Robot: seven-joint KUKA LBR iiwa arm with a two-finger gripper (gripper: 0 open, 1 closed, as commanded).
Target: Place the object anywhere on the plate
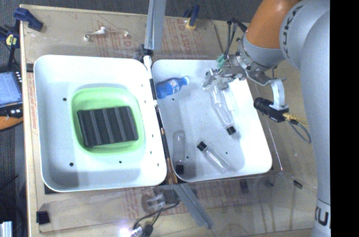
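Observation:
A light green plate lies in the left white bin, and a dark grey ridged block rests on its middle. My gripper hangs over the far right part of the right bin. Just below it a clear tube with a black cap lies on the bin floor, one end right at the gripper. Whether the tube is gripped is hard to tell. A small blue bottle lies at the far left of the right bin.
Two more clear tubes with black caps lie near the front of the right bin, one at the left wall and one in the middle. A grey metal bar stands behind the gap between the bins.

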